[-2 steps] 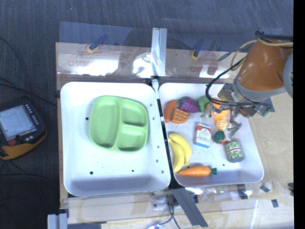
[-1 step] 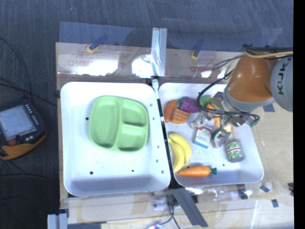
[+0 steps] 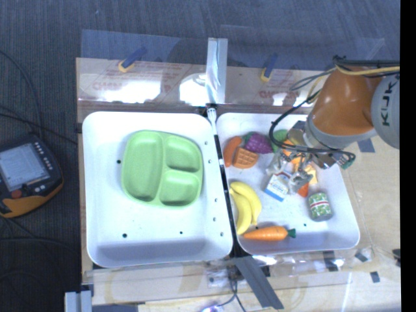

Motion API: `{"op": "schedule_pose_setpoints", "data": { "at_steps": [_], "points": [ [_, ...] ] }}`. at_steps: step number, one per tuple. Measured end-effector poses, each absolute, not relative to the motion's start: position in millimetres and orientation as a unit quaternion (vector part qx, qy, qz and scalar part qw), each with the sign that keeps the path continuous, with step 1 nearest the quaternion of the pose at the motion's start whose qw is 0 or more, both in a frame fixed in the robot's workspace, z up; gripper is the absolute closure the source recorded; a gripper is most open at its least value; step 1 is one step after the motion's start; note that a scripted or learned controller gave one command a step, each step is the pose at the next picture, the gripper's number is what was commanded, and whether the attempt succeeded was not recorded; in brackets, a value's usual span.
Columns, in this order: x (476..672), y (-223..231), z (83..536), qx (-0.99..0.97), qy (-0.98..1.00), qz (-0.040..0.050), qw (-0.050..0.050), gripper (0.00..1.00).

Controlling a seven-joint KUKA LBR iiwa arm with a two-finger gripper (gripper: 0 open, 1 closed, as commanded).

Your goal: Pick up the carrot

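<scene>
So the carrot [image 3: 266, 233] is lying on its side along the near edge of the right bin [image 3: 344, 236], green top pointing right, with the banana [image 3: 245, 204] just beside it, the banana's lower tip nearly touching the carrot's fat end. The arm [image 3: 348, 109] comes in from the right and its pincer [image 3: 294, 164] is hovering over the middle of that bin, above a clutter of small stuff: a little blue and white carton [image 3: 275, 188], a small green can [image 3: 319, 205], and further back a waffle-looking toy [image 3: 244, 156] and purple grapes [image 3: 258, 143]. Honestly I can't tell how the pincer is set, too much cable and clutter around it. Nothing orange seems to be in it, so my read is the pick hasn't happened yet and this is the approach step. The pincer sits well apart from the carrot, so the next move would need it to travel toward the near wall, line up across the carrot's narrow width, and come down without bumping the banana or the bin rim. The left bin [image 3: 104, 239] has a green divided plate [image 3: 162, 168] in it, not relevant here.
</scene>
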State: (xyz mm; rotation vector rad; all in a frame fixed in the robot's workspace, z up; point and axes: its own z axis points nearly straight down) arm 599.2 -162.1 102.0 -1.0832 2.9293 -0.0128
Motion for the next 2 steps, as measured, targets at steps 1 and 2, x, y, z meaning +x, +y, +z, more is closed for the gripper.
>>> {"op": "schedule_pose_setpoints", "data": {
  "at_steps": [1, 2],
  "points": [
    [571.3, -151.1, 223.2, -0.312, 0.95, -0.0041, 0.007, 1.0],
    [534.3, -212.6, 361.9, -0.446, 0.895, -0.0026, 0.004, 1.0]
  ]
}}
